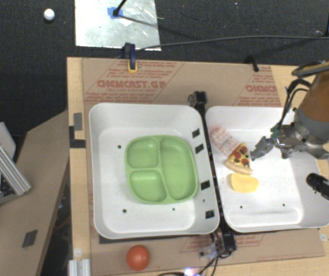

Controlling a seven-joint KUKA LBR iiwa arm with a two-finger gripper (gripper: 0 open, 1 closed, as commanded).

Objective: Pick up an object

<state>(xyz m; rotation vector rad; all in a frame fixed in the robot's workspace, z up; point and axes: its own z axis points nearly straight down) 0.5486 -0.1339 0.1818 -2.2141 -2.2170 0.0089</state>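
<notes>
Camera view: gripper [263, 148] hangs over the right bin [279, 211], tips just beside the pizza slice [239, 158]; whether the fingers are apart or together cannot be told at this size. Nothing sits between them, so the pick reads as not yet done. Pizza slice lies near the right bin's left wall, a yellow piece [244, 183] touching or just below it, a pink wrapper [222, 138] just above. Left bin [104, 171] holds a green divided tray [161, 168]. Open floor lies right and below the pieces; the dividing wall crowds their left side. Orange ball [138, 257] rests outside, near the bench's front edge.
</notes>
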